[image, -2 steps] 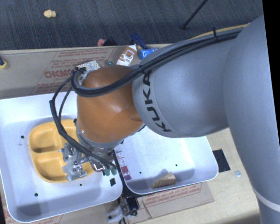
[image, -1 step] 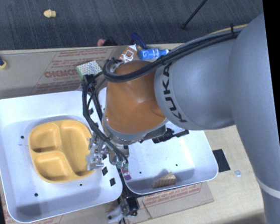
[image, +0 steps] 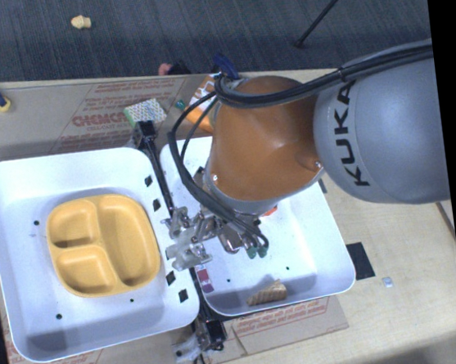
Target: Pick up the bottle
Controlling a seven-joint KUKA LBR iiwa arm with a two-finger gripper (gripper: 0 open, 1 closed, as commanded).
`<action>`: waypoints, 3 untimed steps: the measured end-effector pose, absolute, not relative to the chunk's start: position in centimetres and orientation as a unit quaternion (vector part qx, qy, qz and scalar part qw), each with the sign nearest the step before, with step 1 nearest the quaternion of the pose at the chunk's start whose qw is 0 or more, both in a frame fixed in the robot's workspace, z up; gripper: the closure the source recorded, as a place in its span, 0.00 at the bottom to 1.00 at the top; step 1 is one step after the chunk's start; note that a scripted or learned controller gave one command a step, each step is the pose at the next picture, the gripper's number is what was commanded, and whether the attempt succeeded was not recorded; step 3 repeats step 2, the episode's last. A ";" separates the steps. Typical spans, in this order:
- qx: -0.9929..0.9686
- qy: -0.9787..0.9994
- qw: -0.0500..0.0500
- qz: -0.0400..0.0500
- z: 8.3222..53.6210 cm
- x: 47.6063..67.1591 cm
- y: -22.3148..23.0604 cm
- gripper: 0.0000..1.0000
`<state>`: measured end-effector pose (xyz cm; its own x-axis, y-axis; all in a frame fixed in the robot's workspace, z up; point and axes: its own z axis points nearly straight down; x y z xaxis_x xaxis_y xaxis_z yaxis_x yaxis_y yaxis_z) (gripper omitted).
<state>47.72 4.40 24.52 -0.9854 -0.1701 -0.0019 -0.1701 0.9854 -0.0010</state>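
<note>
Grey and orange arm (image: 290,149) reaching over the right bin (image: 323,248), gripper (image: 192,241) low at that bin's left edge, finger state impossible to tell, bottle not clearly identifiable, yellow divided tray (image: 102,242) in left bin (image: 21,243), brown object (image: 267,294) near right bin's front wall

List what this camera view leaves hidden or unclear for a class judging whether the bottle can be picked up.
- Bottle: cannot be identified; the arm covers most of the right bin.
- Pincer: a cluttered metal cluster from above, so its state is unreadable.
- Orange item behind the arm: mostly covered, identity unclear.
- Small brown object at the right bin's near wall: too small to name.
- Yellow divided tray in the left bin: fully visible.
</note>
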 end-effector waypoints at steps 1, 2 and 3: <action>-0.228 0.974 0.001 0.000 29.6 48.4 7.1 1.00; -0.214 0.977 -0.001 0.000 23.2 48.8 2.1 1.00; -0.214 0.977 -0.001 0.000 23.2 48.8 2.1 1.00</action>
